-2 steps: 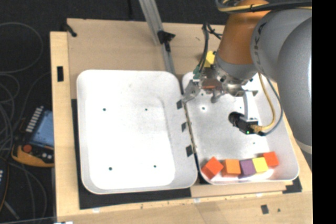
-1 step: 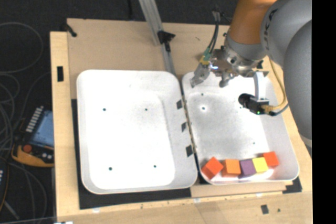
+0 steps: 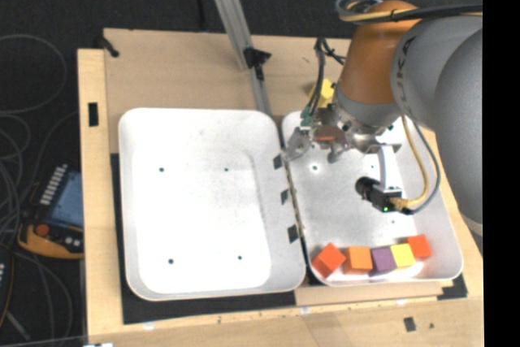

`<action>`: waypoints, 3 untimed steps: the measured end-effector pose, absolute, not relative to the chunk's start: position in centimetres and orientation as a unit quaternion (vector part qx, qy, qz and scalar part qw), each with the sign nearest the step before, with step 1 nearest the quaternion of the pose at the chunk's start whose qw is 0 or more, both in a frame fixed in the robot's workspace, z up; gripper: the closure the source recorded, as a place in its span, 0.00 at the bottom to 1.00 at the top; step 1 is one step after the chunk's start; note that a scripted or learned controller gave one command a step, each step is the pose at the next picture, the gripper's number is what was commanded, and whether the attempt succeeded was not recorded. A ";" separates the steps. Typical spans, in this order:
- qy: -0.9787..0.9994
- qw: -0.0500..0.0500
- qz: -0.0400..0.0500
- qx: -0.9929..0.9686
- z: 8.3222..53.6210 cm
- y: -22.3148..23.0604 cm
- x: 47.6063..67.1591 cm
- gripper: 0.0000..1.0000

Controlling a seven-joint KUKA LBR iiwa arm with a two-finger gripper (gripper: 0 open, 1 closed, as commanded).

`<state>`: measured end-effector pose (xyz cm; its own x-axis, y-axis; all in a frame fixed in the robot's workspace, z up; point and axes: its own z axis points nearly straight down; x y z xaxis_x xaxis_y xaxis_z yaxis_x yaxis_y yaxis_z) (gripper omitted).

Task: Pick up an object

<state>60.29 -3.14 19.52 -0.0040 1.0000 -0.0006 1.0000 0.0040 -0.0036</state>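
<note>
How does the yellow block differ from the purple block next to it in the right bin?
The yellow block is yellow; the purple block is purple. The yellow block lies further right, beside an orange block; the purple block lies nearer the middle of the row. Both look like small cubes of similar size, resting along the right bin's near edge.

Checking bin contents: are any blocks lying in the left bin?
No, the blocks sit in a row along the right bin's near edge.
</note>
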 end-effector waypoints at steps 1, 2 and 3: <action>-0.708 0.000 0.000 -0.706 19.7 -3.2 60.5 0.00; -0.708 0.000 0.000 -0.706 19.7 -3.2 60.5 0.00; -0.708 0.000 0.000 -0.706 19.7 -3.2 60.5 0.00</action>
